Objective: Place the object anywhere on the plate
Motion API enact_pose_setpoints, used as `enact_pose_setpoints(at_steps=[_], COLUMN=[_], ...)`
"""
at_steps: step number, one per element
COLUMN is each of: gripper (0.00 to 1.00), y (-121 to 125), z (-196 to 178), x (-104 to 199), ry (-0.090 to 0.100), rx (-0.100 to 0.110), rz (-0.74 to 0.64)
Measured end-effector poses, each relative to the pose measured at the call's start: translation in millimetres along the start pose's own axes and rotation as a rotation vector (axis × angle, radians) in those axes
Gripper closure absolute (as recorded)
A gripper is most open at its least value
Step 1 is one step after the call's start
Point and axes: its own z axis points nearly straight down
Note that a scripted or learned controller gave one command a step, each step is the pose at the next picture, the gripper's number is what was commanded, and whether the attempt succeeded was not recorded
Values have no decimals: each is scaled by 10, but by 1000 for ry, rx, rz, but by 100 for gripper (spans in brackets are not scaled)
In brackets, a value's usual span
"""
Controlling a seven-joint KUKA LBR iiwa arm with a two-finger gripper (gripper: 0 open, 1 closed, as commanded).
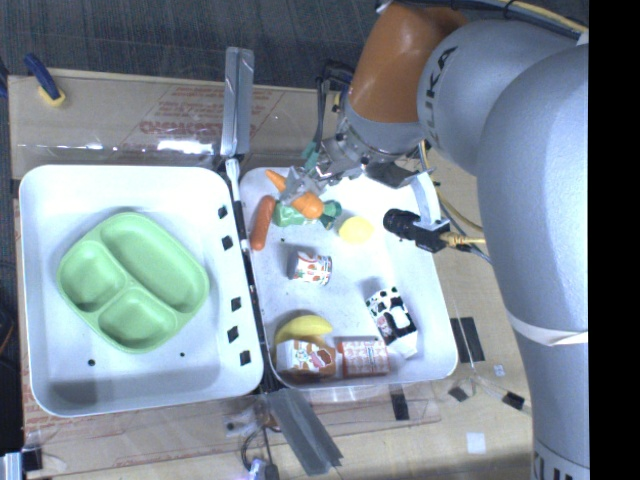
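1. Desk (120,118): a tan surface carrying two shallow white bins side by side, with a grey divider strip (237,98) running between them at the far side.
2. Near edge of the right bin (440,298): a brown carton (305,359) and a reddish packet (362,357) lie side by side against the near wall; a banana (303,326) rests just behind the carton, touching it.
3. Black-and-white carton (393,317): lies tilted near the right wall, just beside the reddish packet.
4. Small white cup (312,267) with red print: lies on its side at mid-bin, apart from the other items.
5. Left bin (40,268): holds the green plate (132,279), a three-compartment tray set at a slant; nothing rests on it.
6. Yellow lemon (356,230): sits on the right bin's floor, near a black fitting on the arm.
7. Carrot (261,222): lies lengthwise along the left wall of the right bin.
8. Far cluster: an orange object (309,206) sits on a green item (295,216), beside the carrot, in the right bin and well apart from the plate.
9. Gripper (305,178): lowered over this cluster, its fingers reaching the orange object; their spread and any grip cannot be told.
10. Arm (500,88): grey with an orange band, entering from the right.
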Motion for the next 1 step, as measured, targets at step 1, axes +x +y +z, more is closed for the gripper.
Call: enact_pose_setpoints(at_steps=[1], gripper=[100], y=[-432], z=[324], x=[-21], ry=[1], rx=[1], rz=[-254])
